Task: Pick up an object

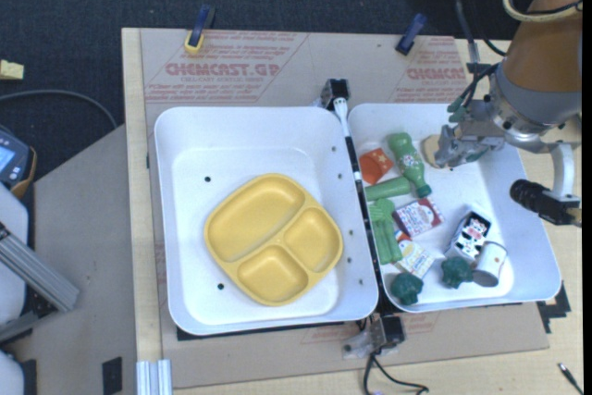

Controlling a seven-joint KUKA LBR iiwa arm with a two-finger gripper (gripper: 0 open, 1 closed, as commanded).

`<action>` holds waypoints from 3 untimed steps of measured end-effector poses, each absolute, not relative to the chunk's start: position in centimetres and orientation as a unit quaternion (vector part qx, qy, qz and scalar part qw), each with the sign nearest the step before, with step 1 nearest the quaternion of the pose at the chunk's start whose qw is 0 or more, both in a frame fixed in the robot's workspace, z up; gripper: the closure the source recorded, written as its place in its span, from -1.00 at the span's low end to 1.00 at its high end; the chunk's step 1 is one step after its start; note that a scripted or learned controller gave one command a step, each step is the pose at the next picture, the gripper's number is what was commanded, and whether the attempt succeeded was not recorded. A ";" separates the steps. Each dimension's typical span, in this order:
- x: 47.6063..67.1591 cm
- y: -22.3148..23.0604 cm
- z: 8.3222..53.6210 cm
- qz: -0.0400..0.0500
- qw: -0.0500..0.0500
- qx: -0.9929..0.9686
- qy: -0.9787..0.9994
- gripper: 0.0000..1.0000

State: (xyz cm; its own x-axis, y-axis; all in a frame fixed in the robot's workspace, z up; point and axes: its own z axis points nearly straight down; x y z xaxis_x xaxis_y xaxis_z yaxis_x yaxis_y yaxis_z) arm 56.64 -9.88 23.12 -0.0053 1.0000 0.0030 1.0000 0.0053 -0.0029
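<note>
1. Objects for picking lie jumbled in the right bin (541,277): a green bottle (406,155), an orange packet (376,166), a long green piece (386,190), a red-and-white packet (415,217), a black-and-white carton (470,236) and a white cup (490,262).
2. The gripper (450,149) hangs over the upper part of that bin, just beside the green bottle; whether it is open or shut cannot be told, and nothing is seen held.
3. This looks like the approach step, with no grasp made yet.
4. Next, the gripper likely needs to settle over one item and descend around it; the tight clutter makes a clean grip uncertain.
5. The left bin (176,199) carries a yellow divided tray (273,238).
6. Red print on the brown board (277,65) beneath reads "CHEMCAST"; packet labels are too small to read.
</note>
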 end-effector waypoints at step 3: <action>50.9 2.9 22.8 0.000 0.001 -0.706 -0.708 1.00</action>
State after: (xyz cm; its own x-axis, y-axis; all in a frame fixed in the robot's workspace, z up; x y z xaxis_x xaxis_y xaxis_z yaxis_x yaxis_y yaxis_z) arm 50.95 2.86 22.84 -0.0035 1.0000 0.0015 1.0000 0.0035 -0.0003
